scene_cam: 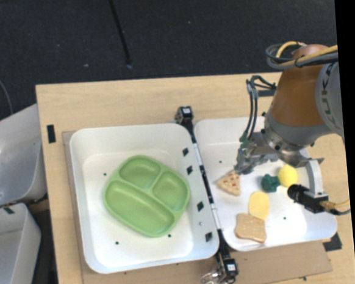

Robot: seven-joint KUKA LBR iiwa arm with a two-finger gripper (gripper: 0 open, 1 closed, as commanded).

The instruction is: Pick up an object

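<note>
Gripper [245, 163] sits low in the right bin [222, 131], just up and right of the pizza slice [229, 182]. Whether it is released or clenched cannot be told from this angle; nothing shows in its grasp.

Progress, as a judgement: pick not done. All candidate objects lie flat on the bin floor, none lifted. What is left: settle on a target, close on it, raise it clear.

Positions relative to the pizza slice:
- yellow piece [259, 204]: down and right, near
- toast slice [251, 228]: below, touching or almost touching the yellow piece
- dark green lump [269, 182]: right, past a gap
- yellow ball [288, 175]: further right, just beside the green lump

Pizza slice is nearest the gripper, so likely the target.

Materials and shapes: objects look like toy food, smooth plastic or foam. Pizza is a flat tan wedge with red specks; toast is a flat tan slab with a darker crust edge; yellow piece is rounded, matte. Bins are shallow, glossy white plastic with rounded corners. Left bin [100, 248] holds a pale green divided plate [146, 195], three compartments, rounded rim.
</note>
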